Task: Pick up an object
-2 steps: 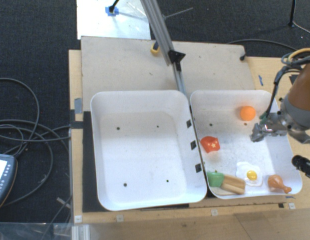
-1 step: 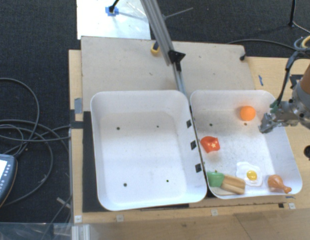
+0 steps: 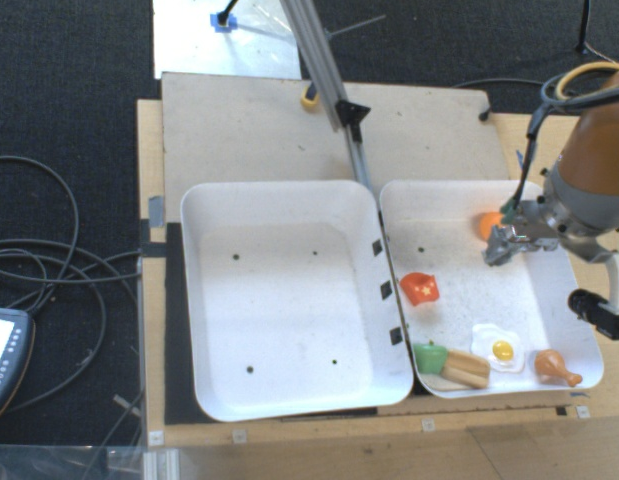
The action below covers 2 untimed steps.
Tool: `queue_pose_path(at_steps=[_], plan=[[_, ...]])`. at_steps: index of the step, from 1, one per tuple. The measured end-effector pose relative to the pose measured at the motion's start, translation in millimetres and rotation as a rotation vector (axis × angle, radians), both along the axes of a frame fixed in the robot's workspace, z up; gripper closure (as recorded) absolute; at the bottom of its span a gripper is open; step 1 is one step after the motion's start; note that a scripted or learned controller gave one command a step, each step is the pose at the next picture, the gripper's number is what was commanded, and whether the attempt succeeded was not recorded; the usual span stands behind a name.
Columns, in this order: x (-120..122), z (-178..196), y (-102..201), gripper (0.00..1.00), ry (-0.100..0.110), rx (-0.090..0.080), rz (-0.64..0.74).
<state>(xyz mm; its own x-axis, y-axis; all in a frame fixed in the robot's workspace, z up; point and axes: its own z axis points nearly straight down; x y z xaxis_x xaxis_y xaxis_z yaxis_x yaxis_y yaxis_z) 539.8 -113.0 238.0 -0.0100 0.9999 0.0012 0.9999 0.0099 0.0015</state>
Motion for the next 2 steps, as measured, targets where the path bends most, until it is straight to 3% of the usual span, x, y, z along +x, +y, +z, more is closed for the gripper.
queue_pose_path(at_steps=[2], plan=[[33.1, -17.0, 106.2, 1.00, 0.000, 0.001, 0.001]])
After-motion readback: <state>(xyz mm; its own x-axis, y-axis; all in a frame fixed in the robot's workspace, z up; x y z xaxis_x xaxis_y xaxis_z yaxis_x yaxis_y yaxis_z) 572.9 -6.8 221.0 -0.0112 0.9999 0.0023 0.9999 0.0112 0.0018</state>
